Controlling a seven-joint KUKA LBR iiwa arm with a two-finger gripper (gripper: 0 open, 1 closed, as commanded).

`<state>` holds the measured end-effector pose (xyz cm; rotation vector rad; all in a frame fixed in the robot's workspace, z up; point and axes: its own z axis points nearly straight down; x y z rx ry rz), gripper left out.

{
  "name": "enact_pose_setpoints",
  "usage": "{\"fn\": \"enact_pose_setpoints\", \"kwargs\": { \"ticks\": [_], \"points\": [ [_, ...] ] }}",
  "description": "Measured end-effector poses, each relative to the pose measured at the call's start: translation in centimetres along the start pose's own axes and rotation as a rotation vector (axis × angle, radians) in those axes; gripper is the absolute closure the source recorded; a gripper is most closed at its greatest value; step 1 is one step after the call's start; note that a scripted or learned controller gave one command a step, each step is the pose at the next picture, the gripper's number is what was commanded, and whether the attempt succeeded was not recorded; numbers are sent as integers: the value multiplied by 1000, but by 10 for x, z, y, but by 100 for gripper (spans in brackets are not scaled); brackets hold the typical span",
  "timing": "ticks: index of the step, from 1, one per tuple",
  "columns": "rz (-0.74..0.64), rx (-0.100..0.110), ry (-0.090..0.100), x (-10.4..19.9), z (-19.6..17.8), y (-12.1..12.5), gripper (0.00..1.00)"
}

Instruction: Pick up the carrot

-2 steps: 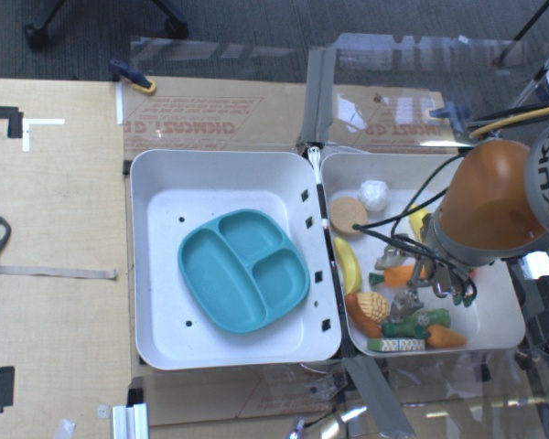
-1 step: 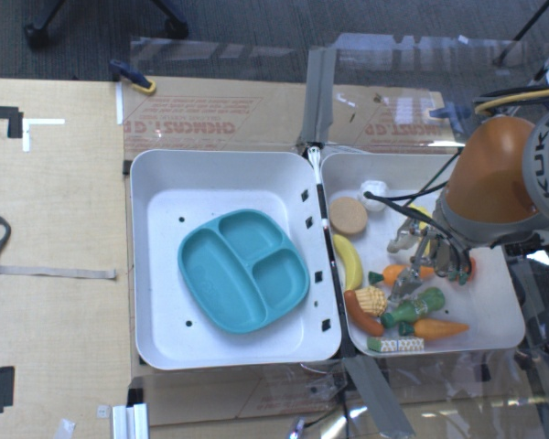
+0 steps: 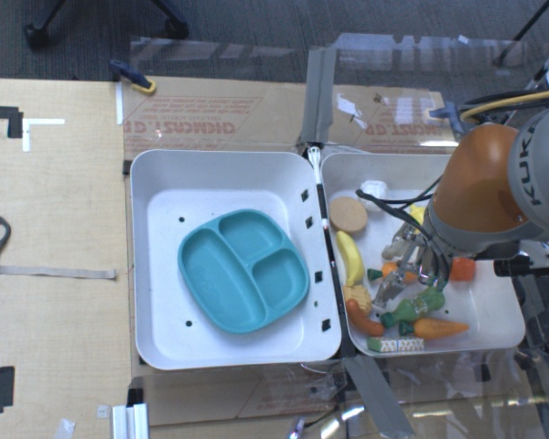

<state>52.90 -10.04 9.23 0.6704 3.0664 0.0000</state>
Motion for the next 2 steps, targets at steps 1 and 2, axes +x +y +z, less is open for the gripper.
{"fn": "enact_pose_setpoints", "kwargs": {
  "ticks": [1, 2],
  "points": [
    [499, 2, 0, -1, 0, 1, 0],
    [794, 1, -1, -7, 0, -52, 0]
  ]
}}
